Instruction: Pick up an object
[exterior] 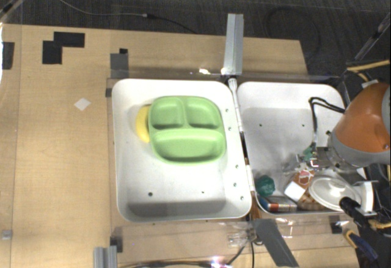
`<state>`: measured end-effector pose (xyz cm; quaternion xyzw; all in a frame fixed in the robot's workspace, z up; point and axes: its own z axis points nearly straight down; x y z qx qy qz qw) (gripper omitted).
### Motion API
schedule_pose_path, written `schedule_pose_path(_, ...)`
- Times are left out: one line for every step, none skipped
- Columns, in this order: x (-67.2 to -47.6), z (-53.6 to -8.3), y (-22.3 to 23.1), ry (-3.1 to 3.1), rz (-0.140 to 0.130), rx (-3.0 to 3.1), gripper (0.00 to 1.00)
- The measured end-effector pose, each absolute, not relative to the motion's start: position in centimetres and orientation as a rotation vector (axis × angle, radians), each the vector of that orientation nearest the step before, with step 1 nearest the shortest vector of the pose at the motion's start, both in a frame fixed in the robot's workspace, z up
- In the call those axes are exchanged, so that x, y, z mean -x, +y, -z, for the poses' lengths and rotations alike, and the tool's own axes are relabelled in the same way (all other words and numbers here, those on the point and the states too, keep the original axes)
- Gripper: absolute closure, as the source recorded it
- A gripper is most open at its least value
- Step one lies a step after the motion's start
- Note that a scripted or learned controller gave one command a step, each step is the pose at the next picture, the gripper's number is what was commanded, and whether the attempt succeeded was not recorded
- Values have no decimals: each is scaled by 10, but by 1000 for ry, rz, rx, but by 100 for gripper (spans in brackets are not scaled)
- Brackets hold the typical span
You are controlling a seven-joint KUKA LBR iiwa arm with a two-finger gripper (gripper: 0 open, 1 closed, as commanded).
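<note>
The left bin (131, 138) holds a green divided plate (185, 129), lying upside down or flat, with a yellow object (142, 124) peeking out from under its left edge. In the right bin (275, 108), a cluster of small items lies at the front right corner: a teal round piece (265, 185), a white block (294, 191), a red and brown marker-like stick (281, 205) and a white dish (328, 192). The arm with its orange band (366, 123) hangs over that corner, and its gripper (310, 160) sits low just above the cluster.
A metal post (233, 44) stands behind the seam between the bins. A black cable (317, 108) loops along the arm over the right bin. Black tape marks (61, 46) lie on the wooden bench at far left.
</note>
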<state>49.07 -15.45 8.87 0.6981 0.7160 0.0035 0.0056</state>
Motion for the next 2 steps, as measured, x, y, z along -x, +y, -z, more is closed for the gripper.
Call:
schedule_pose_path(-495,-100,-152,2241,-22,-2177,100)
schedule_pose_path(-489,-249,-91,2466,-6,-1937,100)
